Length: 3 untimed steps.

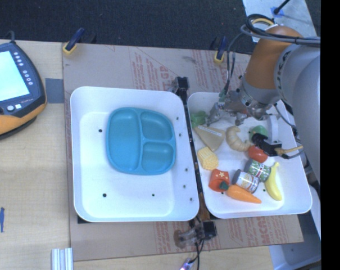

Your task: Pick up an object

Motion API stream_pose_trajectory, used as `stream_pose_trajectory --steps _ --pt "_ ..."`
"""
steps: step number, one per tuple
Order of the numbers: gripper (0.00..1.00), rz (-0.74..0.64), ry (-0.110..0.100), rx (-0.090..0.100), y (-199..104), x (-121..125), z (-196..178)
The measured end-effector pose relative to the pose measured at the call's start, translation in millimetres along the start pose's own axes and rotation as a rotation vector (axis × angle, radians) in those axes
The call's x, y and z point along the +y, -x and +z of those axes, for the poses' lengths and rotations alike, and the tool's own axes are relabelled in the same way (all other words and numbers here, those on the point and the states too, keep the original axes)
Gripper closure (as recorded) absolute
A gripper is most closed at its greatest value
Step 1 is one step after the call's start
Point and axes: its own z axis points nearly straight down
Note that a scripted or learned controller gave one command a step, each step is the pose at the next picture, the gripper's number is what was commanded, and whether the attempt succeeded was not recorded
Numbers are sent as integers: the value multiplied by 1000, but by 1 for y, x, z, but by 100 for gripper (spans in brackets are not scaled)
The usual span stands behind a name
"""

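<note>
The right bin (pixel 296 204) holds several toy foods: a pale cheese wedge (pixel 210 137), a yellow corn piece (pixel 208 159), a beige croissant (pixel 235 139), a red tomato (pixel 258 153), a red box (pixel 219 180), a carrot (pixel 243 194), a can (pixel 254 174), a banana (pixel 274 185) and a green piece (pixel 199 118). My gripper (pixel 232 110) hangs low over the bin's far end, between the green piece and the croissant, just beyond the cheese wedge. I see nothing held in it.
The left bin (pixel 85 196) holds a blue divided plate (pixel 140 140). A tablet in an orange case (pixel 12 91) lies on the bench at far left. Clamps (pixel 73 41) sit at the board's far edge. The grey arm (pixel 293 77) covers the right bin's far right corner.
</note>
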Motion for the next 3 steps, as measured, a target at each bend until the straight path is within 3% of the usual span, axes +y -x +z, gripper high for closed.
stream_pose_trajectory --steps 2,3 --pt "0 4 6 0 45 0 -1" --pt "0 4 6 0 44 0 -1"
